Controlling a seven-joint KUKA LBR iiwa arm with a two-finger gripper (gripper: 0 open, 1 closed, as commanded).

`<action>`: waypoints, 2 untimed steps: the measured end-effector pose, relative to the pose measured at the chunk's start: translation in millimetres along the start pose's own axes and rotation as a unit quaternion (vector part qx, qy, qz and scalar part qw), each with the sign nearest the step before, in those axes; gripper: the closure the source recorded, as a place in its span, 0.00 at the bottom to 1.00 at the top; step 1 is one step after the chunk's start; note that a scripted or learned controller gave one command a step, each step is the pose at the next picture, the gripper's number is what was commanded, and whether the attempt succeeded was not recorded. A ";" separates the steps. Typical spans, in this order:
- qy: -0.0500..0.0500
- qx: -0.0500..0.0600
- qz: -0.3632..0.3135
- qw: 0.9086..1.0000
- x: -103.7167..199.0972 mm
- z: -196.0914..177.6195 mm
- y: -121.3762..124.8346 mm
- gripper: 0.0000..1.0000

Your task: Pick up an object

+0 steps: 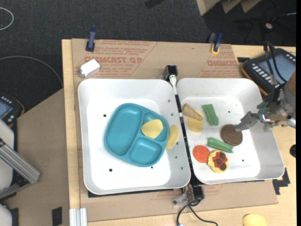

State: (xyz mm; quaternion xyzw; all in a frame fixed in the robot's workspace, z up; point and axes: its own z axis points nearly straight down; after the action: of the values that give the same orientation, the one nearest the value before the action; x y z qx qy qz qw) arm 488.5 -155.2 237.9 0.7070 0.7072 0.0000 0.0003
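Observation:
The right bin (pixel 244 91) holds several toy foods: a tan wedge (pixel 191 111), a yellow piece (pixel 195 124), a green piece (pixel 210 114), a brown disc (pixel 231 135), a green pod (pixel 220 144), a red-orange round (pixel 201 153) and a yellow-and-red piece (pixel 218 161). My gripper (pixel 246 122) reaches in from the right edge, low over the right bin. Its tip is just up and right of the brown disc, very close to it. Nothing is visibly held.
The left bin (pixel 94 102) carries a teal divided plate (pixel 127 135) with a yellow piece (pixel 152 128) on it, and another yellow piece (pixel 172 136) beside it. A white block (pixel 89 68) lies on the cardboard behind. A black device (pixel 270 69) sits at the far right.

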 end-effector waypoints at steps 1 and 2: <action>-0.006 -0.010 0.001 1.000 -62.2 -164.5 38.0 0.00; -0.002 -0.003 -0.001 1.000 -58.9 -166.2 37.0 1.00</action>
State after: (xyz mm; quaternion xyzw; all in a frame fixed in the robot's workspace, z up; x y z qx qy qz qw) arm 525.5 -214.1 404.1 0.7065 0.7077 0.0008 0.0043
